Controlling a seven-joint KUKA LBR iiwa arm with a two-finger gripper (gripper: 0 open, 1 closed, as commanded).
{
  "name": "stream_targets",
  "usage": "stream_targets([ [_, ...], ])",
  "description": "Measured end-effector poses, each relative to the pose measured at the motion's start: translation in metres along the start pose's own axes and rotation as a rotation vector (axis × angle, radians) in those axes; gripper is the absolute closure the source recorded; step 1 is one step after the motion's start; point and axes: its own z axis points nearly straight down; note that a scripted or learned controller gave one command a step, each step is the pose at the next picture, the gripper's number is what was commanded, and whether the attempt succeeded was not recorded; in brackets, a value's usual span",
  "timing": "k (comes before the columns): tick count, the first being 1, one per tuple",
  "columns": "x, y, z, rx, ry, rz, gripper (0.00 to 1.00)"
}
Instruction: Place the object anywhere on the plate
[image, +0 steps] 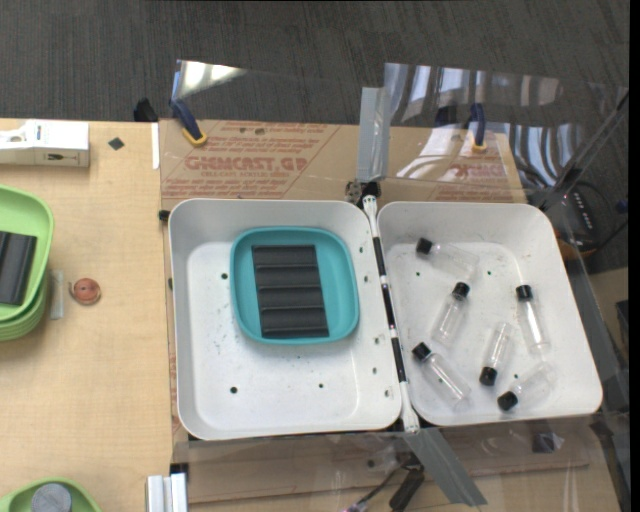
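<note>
We see a teal plate (295, 285) centred in the left bin (200, 400), white floor open around it, six black-capped vials (448, 310) scattered in the right bin (570, 390).

Wooden bench (100, 400), two white bins (200, 380) side by side, green tray (30, 215) at left edge, cardboard sheet (260, 160) behind

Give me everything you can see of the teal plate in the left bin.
The teal plate is a rounded rectangle with a raised rim, apparently plastic. It lies flat on the floor of the left bin, toward the back and near its middle. A dark ribbed insert of parallel ridges fills its centre. No vial rests on it.
</note>
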Motion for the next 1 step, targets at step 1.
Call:
stream_targets([
  [1, -0.0041, 0.0043, -0.0004, -0.001, 0.001, 0.134, 0.00],
])
